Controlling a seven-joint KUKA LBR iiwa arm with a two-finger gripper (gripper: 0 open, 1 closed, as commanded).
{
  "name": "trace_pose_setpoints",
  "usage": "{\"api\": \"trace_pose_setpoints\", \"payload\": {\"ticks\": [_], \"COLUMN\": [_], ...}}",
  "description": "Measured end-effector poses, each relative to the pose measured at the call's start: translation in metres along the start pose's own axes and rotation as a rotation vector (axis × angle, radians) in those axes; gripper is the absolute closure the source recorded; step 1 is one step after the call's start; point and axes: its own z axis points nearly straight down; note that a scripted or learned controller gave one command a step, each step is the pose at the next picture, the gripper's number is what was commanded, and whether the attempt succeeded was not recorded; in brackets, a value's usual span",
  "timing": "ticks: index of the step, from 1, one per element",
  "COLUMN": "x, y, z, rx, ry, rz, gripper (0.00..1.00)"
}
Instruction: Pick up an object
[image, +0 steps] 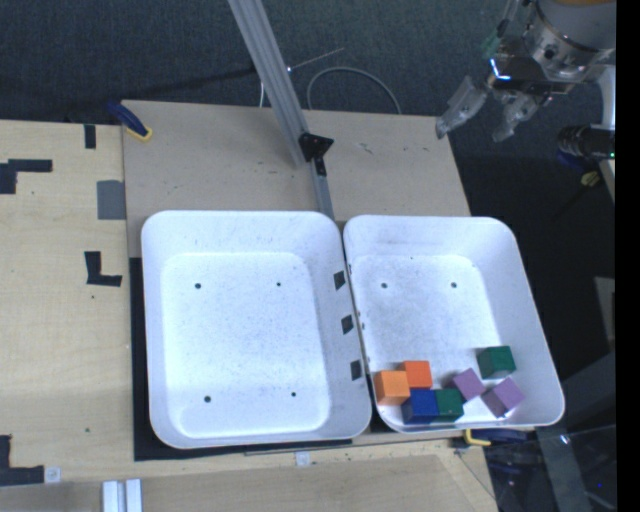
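gripper (481, 108): being held high at the far right, beyond the right bin (520, 262), well apart from every block; fingers are seen spread, nothing between them, so it is judged released and ready for a descent.

blocks: being kept clustered in the near right corner of the right bin. two orange blocks (402, 380) are lying touching; a blue block (423, 403) and a green block (449, 404) are set just beside them; two purple blocks (485, 391) are lying to the right; a second green block (495, 360) is lying slightly farther. crowding against the wall is judged to be making a clean grasp harder.

left bin (150, 300): being kept beside the right one.
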Motion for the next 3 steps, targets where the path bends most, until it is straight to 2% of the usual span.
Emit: {"api": "trace_pose_setpoints", "payload": {"ticks": [3], "x": [-0.086], "y": [0.000], "z": [0.043], "rx": [-0.002], "ry": [-0.003], "rz": [0.007], "gripper": [0.00]}}
